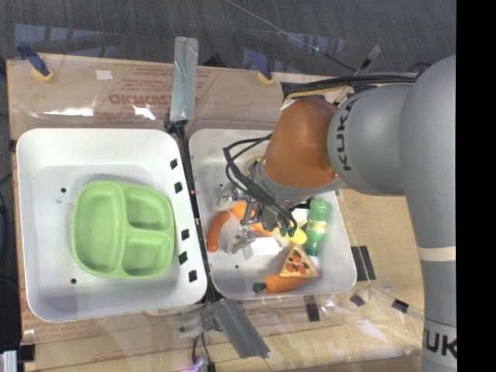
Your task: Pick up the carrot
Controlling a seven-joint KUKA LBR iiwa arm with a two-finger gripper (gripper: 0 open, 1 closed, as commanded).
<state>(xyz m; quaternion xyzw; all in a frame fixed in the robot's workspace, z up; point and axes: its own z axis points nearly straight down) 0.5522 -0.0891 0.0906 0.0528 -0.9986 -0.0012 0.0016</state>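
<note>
1. While the gripper (246, 235) hangs low over the right bin (203, 177), its state cannot be told.
2. Carrot (283, 284): lying along that bin's front edge, beside the pizza slice (297, 263).

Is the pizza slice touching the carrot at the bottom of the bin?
Touching. In the camera view the pizza slice sits right against the carrot below it, with no white bin floor visible between them.
</note>
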